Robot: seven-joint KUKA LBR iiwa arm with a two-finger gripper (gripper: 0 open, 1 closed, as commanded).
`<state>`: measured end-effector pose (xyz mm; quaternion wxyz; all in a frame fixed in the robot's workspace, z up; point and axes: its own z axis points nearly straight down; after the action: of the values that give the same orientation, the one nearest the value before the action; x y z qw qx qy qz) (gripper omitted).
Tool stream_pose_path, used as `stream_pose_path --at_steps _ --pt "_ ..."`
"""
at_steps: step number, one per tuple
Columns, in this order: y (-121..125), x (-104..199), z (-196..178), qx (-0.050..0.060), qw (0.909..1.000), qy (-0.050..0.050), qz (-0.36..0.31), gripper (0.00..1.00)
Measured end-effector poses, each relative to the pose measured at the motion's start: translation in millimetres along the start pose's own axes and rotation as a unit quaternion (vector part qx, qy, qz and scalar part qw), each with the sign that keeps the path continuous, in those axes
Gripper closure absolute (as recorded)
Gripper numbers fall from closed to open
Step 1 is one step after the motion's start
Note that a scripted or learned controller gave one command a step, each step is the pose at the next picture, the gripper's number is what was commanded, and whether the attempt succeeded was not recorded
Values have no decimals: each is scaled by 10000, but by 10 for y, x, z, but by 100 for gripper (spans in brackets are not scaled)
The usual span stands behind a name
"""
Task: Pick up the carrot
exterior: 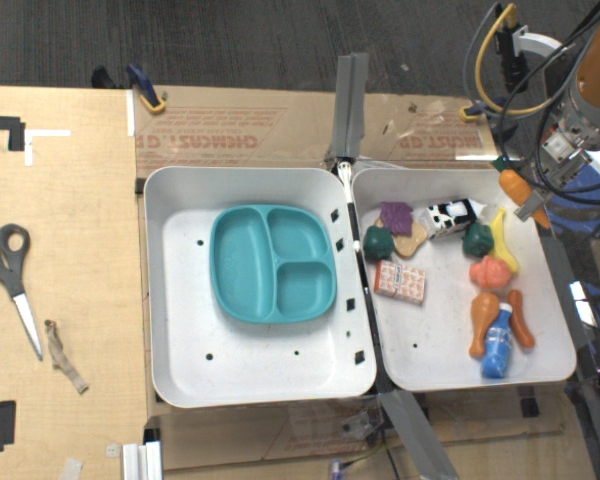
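Observation:
The carrot (512,183) is a short orange piece lying at a slant above the far right rim of the right bin (420,363). My gripper (529,204) reaches down from the upper right and is shut on it. One grey finger crosses the carrot's middle, so orange shows on both sides of it. The carrot hangs clear of the other toys in the bin.
The right bin holds a purple toy (395,216), a green toy (378,243), a cracker box (400,281), a black-and-white cow (450,216), a banana (502,240), a blue bottle (495,353) and other toy food. A teal divided plate (275,263) lies in the left bin. Scissors (12,273) rest at far left.

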<state>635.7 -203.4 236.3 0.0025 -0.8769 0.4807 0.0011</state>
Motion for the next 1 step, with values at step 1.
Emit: stream_pose_path --at_steps 1 --pt "239 -711 -100 -7 9998 2 215 100"
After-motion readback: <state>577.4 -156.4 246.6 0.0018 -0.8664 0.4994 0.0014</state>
